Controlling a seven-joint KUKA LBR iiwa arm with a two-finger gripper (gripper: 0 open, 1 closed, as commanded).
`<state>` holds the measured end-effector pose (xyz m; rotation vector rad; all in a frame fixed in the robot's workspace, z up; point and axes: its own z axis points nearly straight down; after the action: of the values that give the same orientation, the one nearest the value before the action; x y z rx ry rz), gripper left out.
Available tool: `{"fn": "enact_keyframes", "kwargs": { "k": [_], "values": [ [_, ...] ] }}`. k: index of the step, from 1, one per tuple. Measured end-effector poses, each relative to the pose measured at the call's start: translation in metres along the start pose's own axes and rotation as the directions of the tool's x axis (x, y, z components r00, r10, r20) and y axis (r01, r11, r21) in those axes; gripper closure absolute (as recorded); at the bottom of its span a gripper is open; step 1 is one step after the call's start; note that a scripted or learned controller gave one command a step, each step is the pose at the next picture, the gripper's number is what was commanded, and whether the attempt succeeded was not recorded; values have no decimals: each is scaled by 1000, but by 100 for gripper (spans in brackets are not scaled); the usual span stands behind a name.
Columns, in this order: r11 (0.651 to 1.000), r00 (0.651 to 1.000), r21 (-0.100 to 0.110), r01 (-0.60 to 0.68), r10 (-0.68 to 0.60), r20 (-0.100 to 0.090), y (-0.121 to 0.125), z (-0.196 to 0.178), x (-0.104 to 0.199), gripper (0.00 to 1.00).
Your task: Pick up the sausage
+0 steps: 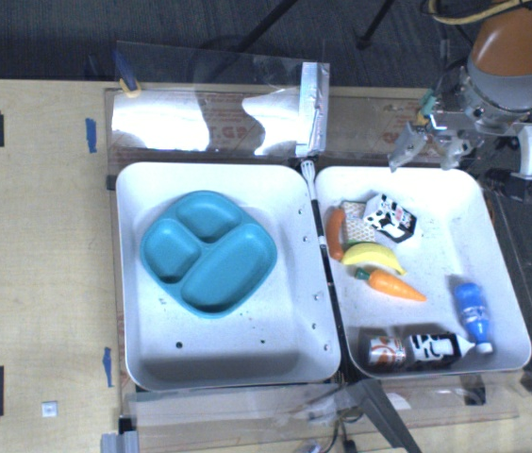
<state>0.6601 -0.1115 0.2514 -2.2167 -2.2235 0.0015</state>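
The sausage point(336, 232), a short red-brown link, lies upright along the left wall of the right bin point(502, 253). A yellow banana point(373, 256) touches its lower right side. My gripper point(429, 152) hangs over the back rim of the right bin, up and to the right of the sausage and well apart from it. Its two fingers point(404, 149) stand open with nothing between them.
Right of the sausage sit a black-and-white carton point(389, 218), an orange carrot point(395, 286), a blue bottle point(473, 313) and a dark bottle point(417, 348) along the front wall. The left bin point(143, 347) holds a blue divided plate point(209, 250).
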Motion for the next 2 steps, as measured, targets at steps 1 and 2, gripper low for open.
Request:
{"fn": "enact_keyframes", "kwargs": {
  "k": [1,2],
  "values": [
    [1000,1000,-3,2,-2,1,1,-11,1,100],
    [993,993,-3,-120,120,1,7,-184,85,100]
  ]
}}
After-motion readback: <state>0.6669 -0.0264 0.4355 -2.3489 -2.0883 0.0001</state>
